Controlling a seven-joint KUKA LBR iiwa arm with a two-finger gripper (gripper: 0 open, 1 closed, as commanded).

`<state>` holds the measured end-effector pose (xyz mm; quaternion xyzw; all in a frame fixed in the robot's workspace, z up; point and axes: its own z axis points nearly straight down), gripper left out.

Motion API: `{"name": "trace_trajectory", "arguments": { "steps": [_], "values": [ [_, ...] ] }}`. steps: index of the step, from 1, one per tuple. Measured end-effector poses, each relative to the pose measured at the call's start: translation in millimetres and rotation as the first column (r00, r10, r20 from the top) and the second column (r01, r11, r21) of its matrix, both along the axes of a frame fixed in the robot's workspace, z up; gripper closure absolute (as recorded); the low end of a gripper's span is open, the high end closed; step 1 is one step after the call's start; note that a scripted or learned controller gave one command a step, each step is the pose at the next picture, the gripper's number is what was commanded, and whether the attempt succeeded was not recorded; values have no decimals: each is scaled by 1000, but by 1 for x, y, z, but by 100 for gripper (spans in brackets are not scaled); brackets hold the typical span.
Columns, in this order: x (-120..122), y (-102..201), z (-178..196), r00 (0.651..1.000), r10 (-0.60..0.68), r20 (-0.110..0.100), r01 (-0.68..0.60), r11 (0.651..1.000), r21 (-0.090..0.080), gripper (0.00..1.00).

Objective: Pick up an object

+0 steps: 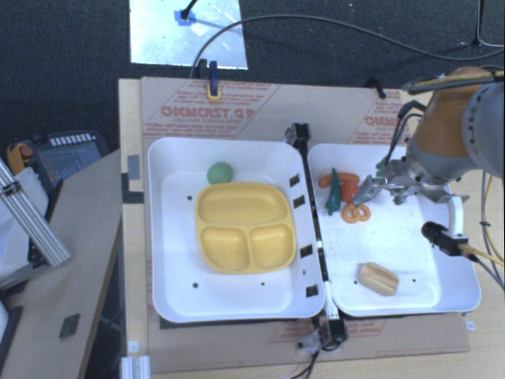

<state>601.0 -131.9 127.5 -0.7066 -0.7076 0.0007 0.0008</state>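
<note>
Right bin (410, 235): orange pieces (354, 212) just beside gripper (369, 189).

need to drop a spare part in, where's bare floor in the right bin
Bare floor in the right bin: the middle stretch between the orange pieces and the bread roll, and the near-left corner. Crowded: the far-left part, where the green pepper lies and the gripper sits.
</note>
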Motion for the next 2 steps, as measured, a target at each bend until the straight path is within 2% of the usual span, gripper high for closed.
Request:
{"name": "trace_trajectory", "arguments": {
  "steps": [1,2],
  "values": [
    [2,0,-42,1000,-1,6,1,1000,0,0],
    [4,0,-28,1000,0,14,0,1000,-2,100]
  ]
}}
